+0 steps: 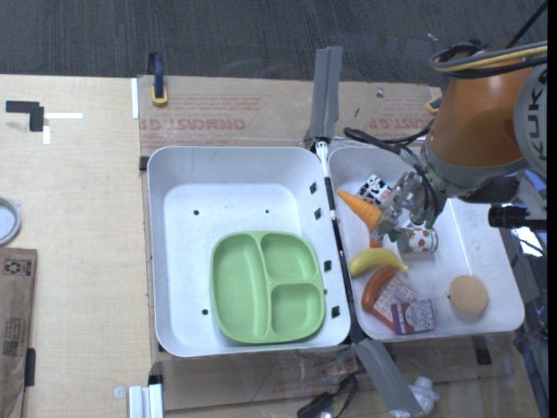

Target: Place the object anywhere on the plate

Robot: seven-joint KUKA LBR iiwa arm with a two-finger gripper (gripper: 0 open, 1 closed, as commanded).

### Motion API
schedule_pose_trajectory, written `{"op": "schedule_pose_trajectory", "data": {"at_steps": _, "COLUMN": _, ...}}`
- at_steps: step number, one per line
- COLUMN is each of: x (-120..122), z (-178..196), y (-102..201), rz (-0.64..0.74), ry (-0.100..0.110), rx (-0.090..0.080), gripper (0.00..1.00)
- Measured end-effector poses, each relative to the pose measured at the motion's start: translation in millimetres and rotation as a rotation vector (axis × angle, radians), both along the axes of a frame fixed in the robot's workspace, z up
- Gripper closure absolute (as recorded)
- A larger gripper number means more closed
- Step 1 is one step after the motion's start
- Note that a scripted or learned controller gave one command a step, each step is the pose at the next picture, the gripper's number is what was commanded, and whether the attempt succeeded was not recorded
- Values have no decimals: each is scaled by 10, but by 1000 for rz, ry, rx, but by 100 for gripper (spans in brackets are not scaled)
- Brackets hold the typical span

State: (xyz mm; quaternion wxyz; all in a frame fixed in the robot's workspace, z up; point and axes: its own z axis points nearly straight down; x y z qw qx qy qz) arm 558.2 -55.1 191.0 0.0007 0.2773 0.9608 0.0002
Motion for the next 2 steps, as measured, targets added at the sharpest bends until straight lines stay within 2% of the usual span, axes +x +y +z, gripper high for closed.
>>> {"op": "schedule_pose_trajectory", "data": {"at_steps": 1, "x": -622, "z": -5, "y": 766, "rz": 405, "ry": 3, "rx": 1, "gripper": 100}}
{"op": "schedule_pose_trajectory", "data": {"at_steps": 2, "x": -621, "z": -5, "y": 762, "rz": 405, "ry": 3, "rx": 1, "gripper": 0}}
